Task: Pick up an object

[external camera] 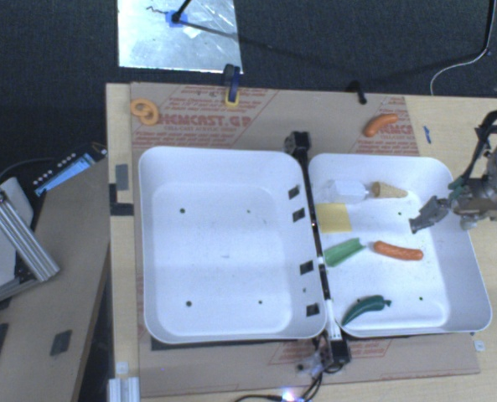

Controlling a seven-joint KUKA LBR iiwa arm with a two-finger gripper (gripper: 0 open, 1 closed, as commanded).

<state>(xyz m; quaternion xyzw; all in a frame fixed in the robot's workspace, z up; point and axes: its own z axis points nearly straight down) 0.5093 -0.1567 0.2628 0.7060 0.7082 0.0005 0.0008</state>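
Note:
The right bin (458,291) holds several small things. A beige cone with a clear end (374,191) lies near its back, and a yellow square (333,218) sits by the divider. A light green piece (343,251) and an orange sausage (397,251) lie mid-bin. A dark green pepper (365,306) rests near the front. My gripper (424,216) hangs over the bin's right part, just above and to the right of the orange sausage, with nothing seen in it.
The left bin (223,241) is bare white. On the board behind the bins lie another orange sausage (380,124), a pretzel-like ring (145,111) and a yellow clamp (231,86). A silver sheet (179,19) lies farther back.

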